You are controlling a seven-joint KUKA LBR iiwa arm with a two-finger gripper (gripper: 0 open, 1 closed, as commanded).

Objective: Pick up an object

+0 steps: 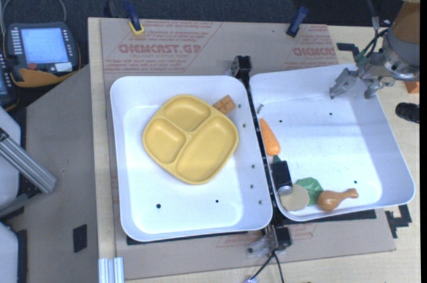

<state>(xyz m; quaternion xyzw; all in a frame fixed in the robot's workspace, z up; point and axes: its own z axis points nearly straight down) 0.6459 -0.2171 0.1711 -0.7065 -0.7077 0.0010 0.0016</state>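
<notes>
Our claw (354, 84) hangs released over the right bin's far edge; we should descend straight onto the carrot (269, 136), fingers astride it.

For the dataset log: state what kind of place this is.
Most likely a robotics lab bench set up for grasping trials: two white bins on a clamped board, a robot arm's gripper hanging over the right bin, and a teach pendant resting at the left.

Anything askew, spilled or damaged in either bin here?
Nothing spilled or broken. The yellow three-compartment plate sits rotated in the left white bin, partly hiding a small brown block. In the right white bin, the orange carrot and other small items crowd its left and near edges.
</notes>
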